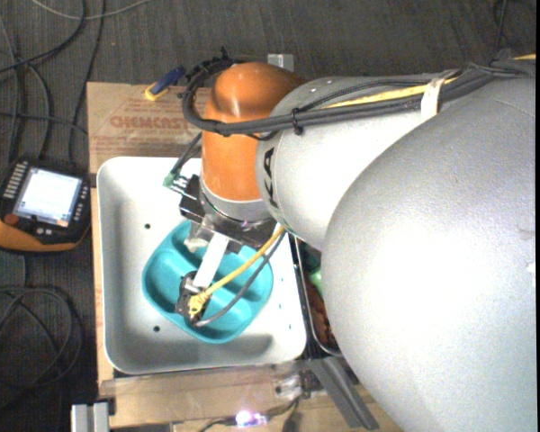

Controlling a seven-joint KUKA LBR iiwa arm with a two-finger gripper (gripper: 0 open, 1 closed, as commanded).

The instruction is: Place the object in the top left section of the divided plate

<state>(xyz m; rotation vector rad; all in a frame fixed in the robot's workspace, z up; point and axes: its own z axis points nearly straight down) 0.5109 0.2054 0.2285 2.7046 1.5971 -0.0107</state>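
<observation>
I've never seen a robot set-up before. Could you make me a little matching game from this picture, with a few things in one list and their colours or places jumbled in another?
Things:
1. divided plate
2. bin
3. band above the arm's wrist
4. handheld screen unit

Descriptions:
A. orange
B. on the dark floor, left of the bin, screen lit
C. teal, lying in the bin
D. white, standing on brown cardboard

Pairs: 1-C, 2-D, 3-A, 4-B.
</observation>
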